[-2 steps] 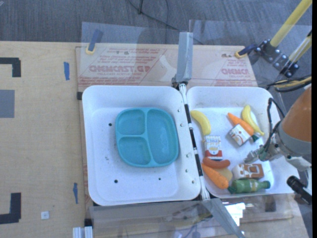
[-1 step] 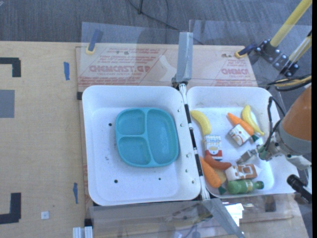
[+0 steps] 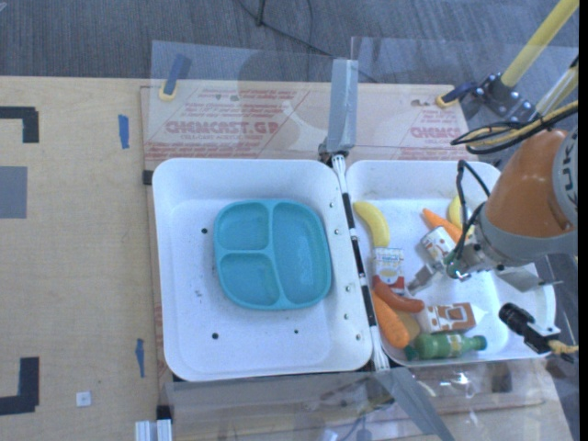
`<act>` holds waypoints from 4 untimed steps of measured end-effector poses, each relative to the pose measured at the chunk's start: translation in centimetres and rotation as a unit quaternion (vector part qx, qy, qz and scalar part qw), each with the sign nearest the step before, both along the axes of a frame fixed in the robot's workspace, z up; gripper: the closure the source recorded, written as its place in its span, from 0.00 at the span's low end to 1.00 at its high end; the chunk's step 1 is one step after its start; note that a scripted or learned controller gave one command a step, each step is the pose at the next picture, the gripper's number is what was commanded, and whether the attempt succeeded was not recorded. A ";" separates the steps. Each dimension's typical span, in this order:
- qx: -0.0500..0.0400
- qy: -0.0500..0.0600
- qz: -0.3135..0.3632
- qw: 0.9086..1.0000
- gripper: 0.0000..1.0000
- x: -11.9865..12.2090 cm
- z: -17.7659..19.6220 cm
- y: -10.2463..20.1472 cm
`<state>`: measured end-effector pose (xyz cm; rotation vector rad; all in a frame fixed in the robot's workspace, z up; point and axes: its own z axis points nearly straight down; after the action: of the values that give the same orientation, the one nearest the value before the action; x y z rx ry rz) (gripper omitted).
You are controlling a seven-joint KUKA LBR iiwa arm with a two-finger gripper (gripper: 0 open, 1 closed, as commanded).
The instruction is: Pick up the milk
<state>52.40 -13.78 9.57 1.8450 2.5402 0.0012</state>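
Note:
The milk (image 3: 389, 265) is a small white carton with a yellow and red label. It lies in the right bin (image 3: 404, 177), just below a banana (image 3: 372, 220) and close to the divider. My gripper (image 3: 428, 263) hangs low over the middle of the right bin, a little to the right of the milk. Its fingers (image 3: 418, 279) stand open and nothing sits between them. The grey arm with its orange band (image 3: 525, 196) comes in from the right.
A teal divided plate (image 3: 273, 253) lies in the left bin (image 3: 184, 274). Around the milk are a red sausage (image 3: 397, 297), a carrot (image 3: 392, 324), a green bottle (image 3: 446, 344), a brown and white carton (image 3: 452, 317) and another carrot (image 3: 437, 220).

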 end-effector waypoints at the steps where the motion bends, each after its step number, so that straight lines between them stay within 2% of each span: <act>1: 0.000 0.000 -0.036 0.999 0.00 8.4 7.4 0.8; 2: -0.001 -0.003 0.028 1.000 0.00 10.0 -0.8 0.0; 3: -0.001 -0.004 0.120 0.993 0.00 5.4 -0.7 -0.4; 4: 0.000 -0.001 0.172 0.985 0.00 -3.4 0.2 -2.9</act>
<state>48.97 -16.65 9.78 1.3808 2.8182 0.0015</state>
